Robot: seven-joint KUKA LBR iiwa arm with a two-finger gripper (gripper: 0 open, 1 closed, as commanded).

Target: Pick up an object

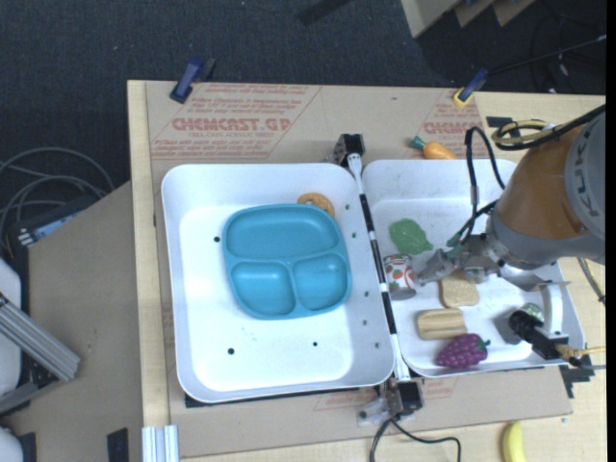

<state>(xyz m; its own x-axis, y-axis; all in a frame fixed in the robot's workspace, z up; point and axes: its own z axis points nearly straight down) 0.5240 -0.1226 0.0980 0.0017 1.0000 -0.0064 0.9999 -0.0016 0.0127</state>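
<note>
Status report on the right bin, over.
Gripper low in right bin, beside small can. Nothing seen held. Cracker, bread roll, grapes, green leaf close around it.

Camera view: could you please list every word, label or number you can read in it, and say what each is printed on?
"CHEMCAST GP", red print on the brown protective sheet covering the bench behind the left bin.
A second red print on the sheet behind the right bin: partly hidden, unreadable.
Small can label: too small to read.
</note>
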